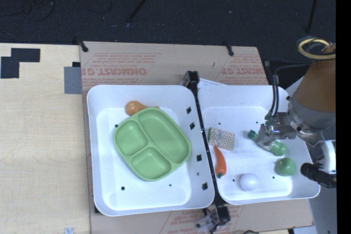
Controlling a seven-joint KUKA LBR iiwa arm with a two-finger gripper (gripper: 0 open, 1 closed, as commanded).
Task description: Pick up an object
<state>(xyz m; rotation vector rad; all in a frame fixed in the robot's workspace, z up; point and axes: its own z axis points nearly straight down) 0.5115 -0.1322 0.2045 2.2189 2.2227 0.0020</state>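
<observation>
In the right bin point(241, 112) lie a patterned packet point(222, 138), an orange carrot point(220, 161), a white ball point(249, 181), a green round toy point(284, 166) and a green bottle-like object point(272, 144). My gripper point(267, 134) reaches in from the right and hangs low over the bottle-like object, its metal fingers right at that object's top. The fingers' gap is too small and cluttered to read. The left bin point(104, 118) holds a green divided plate point(152, 143) with an orange object point(133, 107) tucked behind its far edge.
A black divider with clips point(198, 140) runs between the two bins. Both bins rest on a cardboard sheet point(153, 66) on the wooden bench point(38, 145). The arm's orange band point(321, 82) rises at the right edge.
</observation>
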